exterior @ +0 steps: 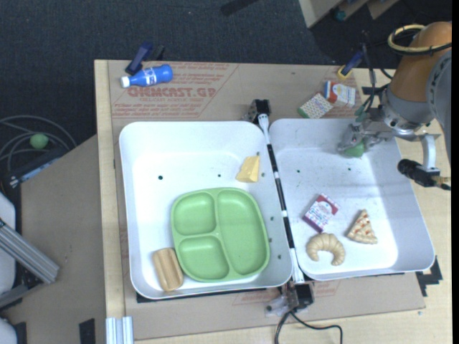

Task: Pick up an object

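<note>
Far left, on the bench point(107, 213): left bin point(143, 149) holding a green divided plate point(217, 233), a tan bread piece point(167, 269) just beside the plate's lower-left corner, and a yellow cheese wedge point(249, 169) near the bin's right wall. Behind that bin, on the bench: a blue-and-white bottle point(147, 76). Centre right: right bin point(409, 221) with a red-and-white packet point(320, 213), a croissant point(325, 248) just below it, and a pizza slice point(362, 228) to the right; all three candidates for the pick, lying apart from one another in the bin's near half. Behind the right bin: small cartons point(328, 99) on the bench. Far right: arm point(419, 70) reaching in, wrist bent down, end effector point(356, 142) low over the bin's far corner, well apart from the three items. Something greenish at its tip, too blurred to identify; degree of opening cannot be told, nor any hold confirmed. Step in hand, judged: approach or grasp attempt at the far corner. Next move calls for a confirmed closure on an object, then a straight lift clear of the bin wall.
</note>
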